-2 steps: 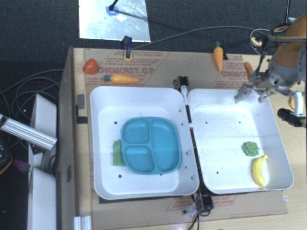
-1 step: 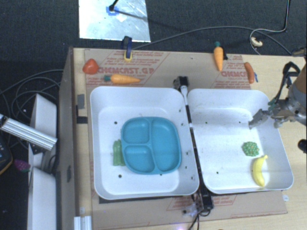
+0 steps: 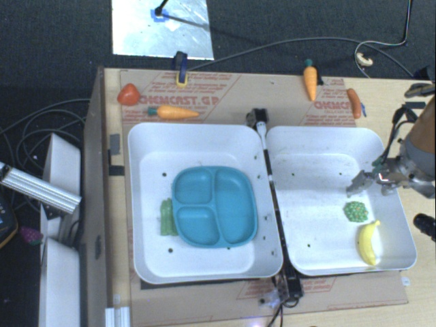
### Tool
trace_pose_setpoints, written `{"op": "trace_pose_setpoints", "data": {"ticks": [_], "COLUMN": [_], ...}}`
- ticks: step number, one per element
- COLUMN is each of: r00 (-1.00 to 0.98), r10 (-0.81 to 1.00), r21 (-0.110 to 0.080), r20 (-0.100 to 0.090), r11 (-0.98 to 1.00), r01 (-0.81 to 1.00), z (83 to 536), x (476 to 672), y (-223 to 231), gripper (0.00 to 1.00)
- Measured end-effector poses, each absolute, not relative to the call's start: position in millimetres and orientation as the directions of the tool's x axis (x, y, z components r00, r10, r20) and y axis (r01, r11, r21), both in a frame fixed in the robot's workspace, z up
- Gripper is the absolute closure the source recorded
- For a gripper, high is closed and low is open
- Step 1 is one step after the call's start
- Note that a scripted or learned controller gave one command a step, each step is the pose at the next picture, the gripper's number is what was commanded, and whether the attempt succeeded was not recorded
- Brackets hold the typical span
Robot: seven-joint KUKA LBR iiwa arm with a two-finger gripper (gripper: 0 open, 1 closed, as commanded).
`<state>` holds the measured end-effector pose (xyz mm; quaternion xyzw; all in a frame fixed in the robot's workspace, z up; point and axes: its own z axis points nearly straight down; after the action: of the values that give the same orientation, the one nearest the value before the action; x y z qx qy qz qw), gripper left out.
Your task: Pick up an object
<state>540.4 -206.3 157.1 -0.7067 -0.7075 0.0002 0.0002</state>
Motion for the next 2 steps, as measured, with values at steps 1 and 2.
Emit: {"op": "trace_pose_setpoints", "data": {"ticks": [1, 2], "r00": [-0.001, -0.001], "r10": [1.000, 1.000], "r21": [0.000, 0.001], "r20": [0.000, -0.001], "r11": [0.001, 0.001], "r01": [1.000, 1.000], "z": [113.6, 84.3], "x": [535.4, 526.7], "y": [-206.3, -206.5], "gripper": [0.00, 0.00]}}
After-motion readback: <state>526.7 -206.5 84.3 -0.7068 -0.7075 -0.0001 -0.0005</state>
